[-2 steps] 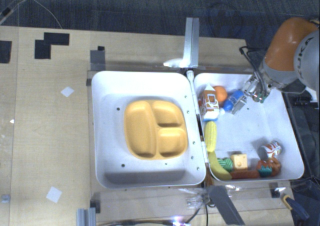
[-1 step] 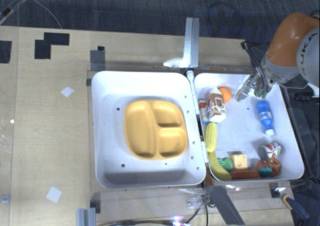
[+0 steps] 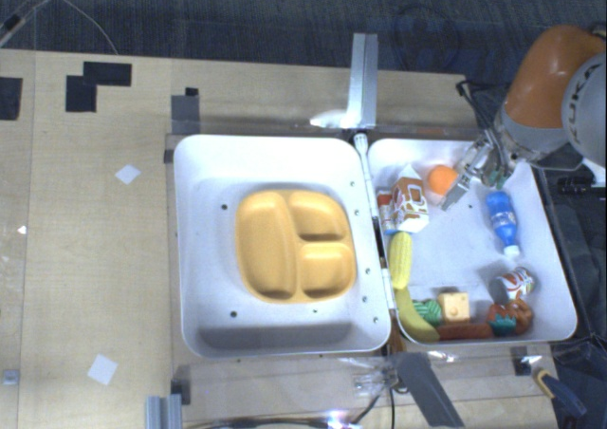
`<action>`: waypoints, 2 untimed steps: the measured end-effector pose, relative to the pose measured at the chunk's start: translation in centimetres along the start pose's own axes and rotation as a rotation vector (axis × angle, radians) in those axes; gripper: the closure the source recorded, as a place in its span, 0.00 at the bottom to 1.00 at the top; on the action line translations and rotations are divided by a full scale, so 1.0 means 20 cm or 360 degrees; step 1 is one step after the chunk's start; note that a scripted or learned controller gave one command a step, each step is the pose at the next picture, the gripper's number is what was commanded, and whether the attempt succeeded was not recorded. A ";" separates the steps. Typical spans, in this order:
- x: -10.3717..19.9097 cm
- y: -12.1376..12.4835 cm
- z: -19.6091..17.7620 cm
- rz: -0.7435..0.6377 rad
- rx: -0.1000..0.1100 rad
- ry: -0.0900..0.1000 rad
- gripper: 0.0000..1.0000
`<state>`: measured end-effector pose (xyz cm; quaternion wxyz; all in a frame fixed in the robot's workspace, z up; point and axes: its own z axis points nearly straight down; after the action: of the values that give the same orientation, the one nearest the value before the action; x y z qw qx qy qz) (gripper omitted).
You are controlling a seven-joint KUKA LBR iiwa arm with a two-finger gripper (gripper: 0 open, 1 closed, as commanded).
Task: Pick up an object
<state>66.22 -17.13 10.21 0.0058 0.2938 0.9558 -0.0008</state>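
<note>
My gripper (image 3: 477,174) hangs low over the back of the right bin (image 3: 545,256), reaching in from the right under the grey and orange arm (image 3: 555,85). An orange ball (image 3: 438,178) lies just to its left, close to the gripper tip. Below and to the right of the gripper lies a blue bottle (image 3: 502,218). Further left, by the bin's left wall, is a white and brown carton (image 3: 410,205). I see nothing held.
A yellow corn cob (image 3: 400,259), a banana (image 3: 414,316), a wooden block (image 3: 455,307), a brown toy (image 3: 509,315) and a small striped can (image 3: 515,282) crowd the right bin's front. A yellow divided tray (image 3: 292,244) lies in the left bin (image 3: 204,228).
</note>
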 end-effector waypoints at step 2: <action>0.21 0.15 -0.59 0.0277 -0.0012 -0.0006 1.00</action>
<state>64.27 -12.33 21.91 0.0088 0.3758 0.9266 0.0028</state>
